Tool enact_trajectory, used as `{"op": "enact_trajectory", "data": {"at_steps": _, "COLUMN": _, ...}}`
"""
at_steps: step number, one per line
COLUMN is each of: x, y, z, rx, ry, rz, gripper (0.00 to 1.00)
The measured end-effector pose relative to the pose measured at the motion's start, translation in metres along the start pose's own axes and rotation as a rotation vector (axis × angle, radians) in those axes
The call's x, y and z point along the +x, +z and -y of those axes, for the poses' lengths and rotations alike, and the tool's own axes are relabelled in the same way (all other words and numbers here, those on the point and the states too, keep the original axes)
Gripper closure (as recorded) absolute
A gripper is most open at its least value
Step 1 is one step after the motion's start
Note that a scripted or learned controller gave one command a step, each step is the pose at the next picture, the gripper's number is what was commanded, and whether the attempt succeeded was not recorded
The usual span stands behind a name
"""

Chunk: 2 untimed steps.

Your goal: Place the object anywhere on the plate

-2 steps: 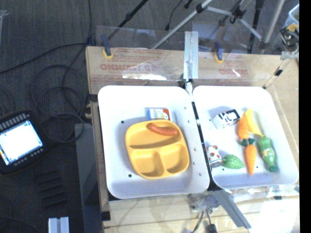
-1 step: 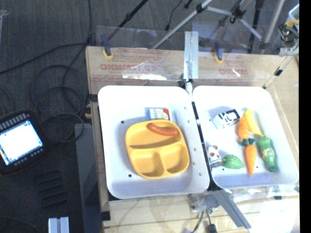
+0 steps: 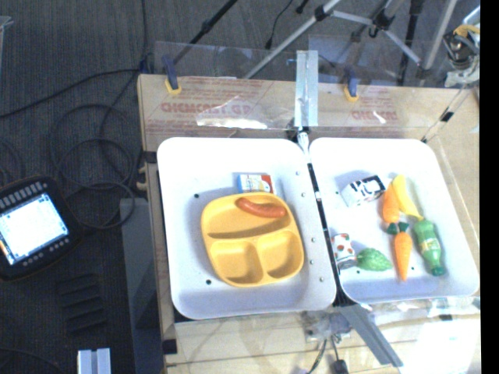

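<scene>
Bins: two shallow white bins, side by side on the bench; left bin (image 3: 175, 232), right bin (image 3: 444, 178).
Plate: one yellow plate (image 3: 234, 267) with three compartments, lying in the middle of the left bin. One long compartment runs along the far side; two smaller ones sit on the near side.
Sausage: one reddish sausage (image 3: 262, 206), lying in the far compartment of the plate, toward its right end.
Carton: one small carton (image 3: 254, 182) with a blue and orange face, in the left bin, just beyond the far rim of the plate.
Right bin contents, counted: seven items.
Packet: one black-and-white packet (image 3: 363, 189), far left part of the right bin.
Can: one small can (image 3: 341, 247) with a red and white label, near left part of the right bin.
Leafy vegetable: one green leafy piece (image 3: 373, 260), just right of the can.
Carrots: two orange carrots; far carrot (image 3: 389, 206), near carrot (image 3: 402, 255).
Banana: one yellow banana (image 3: 405, 195), just right of the far carrot.
Bottle: one green bottle (image 3: 429, 245), right of the near carrot.
Tablet: one lit handheld screen (image 3: 30, 226) on the dark floor, well left of the bench.
Gripper jaws: state cannot be told.
</scene>
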<state>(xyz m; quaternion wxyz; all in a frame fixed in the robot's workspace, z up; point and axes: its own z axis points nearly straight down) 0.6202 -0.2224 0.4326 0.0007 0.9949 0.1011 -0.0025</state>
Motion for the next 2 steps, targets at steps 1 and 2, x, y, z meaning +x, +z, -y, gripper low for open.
{"op": "enact_trajectory", "data": {"at_steps": 1, "x": 0.009, "y": 0.000, "z": -0.002, "rx": 0.000, "ry": 0.000, "rz": 0.000, "gripper": 0.00}}
{"op": "enact_trajectory", "data": {"at_steps": 2, "x": 0.021, "y": 0.000, "z": -0.004, "rx": 0.000, "ry": -0.001, "rz": 0.000, "gripper": 0.00}}
